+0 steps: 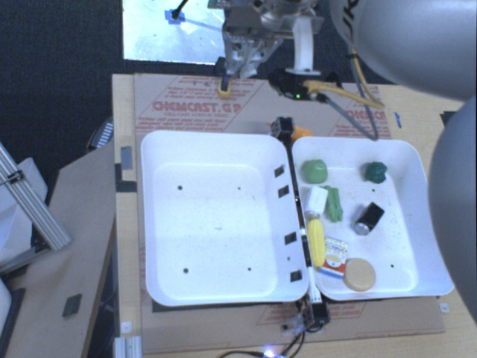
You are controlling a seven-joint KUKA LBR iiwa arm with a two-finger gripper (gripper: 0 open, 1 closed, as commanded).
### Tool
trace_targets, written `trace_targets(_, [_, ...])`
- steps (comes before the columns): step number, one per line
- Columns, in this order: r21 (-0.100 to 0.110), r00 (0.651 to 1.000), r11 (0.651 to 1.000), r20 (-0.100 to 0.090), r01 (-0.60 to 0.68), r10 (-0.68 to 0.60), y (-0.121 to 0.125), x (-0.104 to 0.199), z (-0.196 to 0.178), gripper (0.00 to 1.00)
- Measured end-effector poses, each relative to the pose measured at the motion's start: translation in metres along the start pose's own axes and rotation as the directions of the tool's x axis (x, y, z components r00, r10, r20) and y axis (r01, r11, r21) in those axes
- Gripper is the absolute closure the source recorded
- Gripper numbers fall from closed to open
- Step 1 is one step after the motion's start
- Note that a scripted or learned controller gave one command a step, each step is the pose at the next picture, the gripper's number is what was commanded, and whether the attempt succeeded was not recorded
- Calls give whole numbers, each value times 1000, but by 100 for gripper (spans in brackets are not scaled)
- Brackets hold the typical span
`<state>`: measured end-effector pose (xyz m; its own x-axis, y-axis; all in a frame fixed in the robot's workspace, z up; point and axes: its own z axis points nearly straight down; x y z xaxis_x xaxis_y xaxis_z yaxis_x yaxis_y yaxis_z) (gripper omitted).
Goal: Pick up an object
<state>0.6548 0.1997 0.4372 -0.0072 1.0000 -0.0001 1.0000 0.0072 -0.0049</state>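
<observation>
On my bench the right bin (pixel 402 155) holds the corn cob (pixel 316 242) against its left wall. It looks light, stiff, slippery; I'd pinch mid-length. Gripper (pixel 240 69) state: cannot tell.

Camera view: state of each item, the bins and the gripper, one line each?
gripper: raised behind the bins, over the cardboard
left bin: nothing in it
right bin: holds all objects
yellow corn: lying along the divider
black can: on its side
tan disc: lying flat

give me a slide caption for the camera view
Claw raised behind two white bins; right bin holds small objects.
</observation>
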Motion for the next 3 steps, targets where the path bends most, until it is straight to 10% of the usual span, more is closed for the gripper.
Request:
trace_targets(1, [2, 1000, 1000, 1, 0, 0, -4, 32, 87, 100])
trace_targets(2, [-20, 1000, 1000, -5, 0, 0, 10, 35, -45, 100])
trace_targets(3, [-8, 1000, 1000, -1, -2, 2, 7, 34, -56, 100])
